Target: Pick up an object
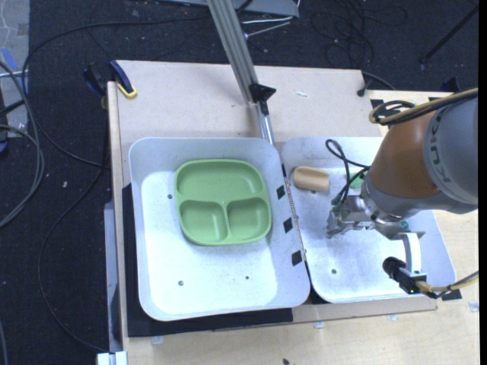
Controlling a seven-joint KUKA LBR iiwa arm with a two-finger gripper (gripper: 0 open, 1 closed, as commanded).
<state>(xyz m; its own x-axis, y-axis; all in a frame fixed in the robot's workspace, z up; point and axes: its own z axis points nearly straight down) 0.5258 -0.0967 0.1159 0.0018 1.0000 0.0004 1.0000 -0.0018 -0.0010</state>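
One tan cylinder just upper-left of end effector; grip state unclear.

My gripper hangs low over the right shallow white bin, whose floor lies bare ahead of me and toward the near wall. The one obstacle here is a short tan wooden cylinder lying on its side near the far left corner, just beside the wall shared with the left shallow white bin. There a pale green three-compartment plastic tray fills the middle, leaving open floor along the near side. A slanted grey metal pole crosses above the far edge.
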